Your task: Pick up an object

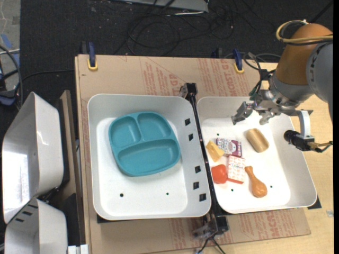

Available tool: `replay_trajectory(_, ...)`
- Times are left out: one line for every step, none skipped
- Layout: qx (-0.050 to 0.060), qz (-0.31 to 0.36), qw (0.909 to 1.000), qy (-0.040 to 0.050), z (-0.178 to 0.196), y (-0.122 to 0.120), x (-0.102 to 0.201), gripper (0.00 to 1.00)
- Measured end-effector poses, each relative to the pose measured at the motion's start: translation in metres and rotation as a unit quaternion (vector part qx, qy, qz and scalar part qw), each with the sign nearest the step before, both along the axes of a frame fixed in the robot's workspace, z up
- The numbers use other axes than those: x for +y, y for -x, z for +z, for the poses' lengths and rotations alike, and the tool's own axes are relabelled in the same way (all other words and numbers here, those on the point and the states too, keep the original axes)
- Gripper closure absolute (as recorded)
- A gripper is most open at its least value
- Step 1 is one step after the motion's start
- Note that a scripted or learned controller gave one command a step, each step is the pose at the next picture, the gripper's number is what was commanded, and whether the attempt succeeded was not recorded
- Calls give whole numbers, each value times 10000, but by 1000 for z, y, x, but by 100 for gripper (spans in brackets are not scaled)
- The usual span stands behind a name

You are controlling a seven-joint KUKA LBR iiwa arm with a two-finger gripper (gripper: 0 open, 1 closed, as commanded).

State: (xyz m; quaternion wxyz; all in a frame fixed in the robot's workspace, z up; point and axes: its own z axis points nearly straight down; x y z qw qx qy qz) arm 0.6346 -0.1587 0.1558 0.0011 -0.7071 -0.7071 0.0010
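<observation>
Orange drumstick toy nearest; packets, bread roll beyond; claw spread wide, holding nothing, above right bin.

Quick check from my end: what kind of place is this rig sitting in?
Most likely a robotics lab. The bench is clamped board holding two white bins, one with a teal divided plate, the other with toy food. Loose cables trail on the dark floor behind.
</observation>
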Motion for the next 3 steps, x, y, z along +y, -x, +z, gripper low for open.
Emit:
replay_trajectory(-7, 3, 10000, 2, -44, 3, 5, 0)
replay_trajectory(-23, 6, 10000, 5, -32, 2, 6, 100)
replay_trajectory(-39, -5, 10000, 7, 31, 4, 1, 100)
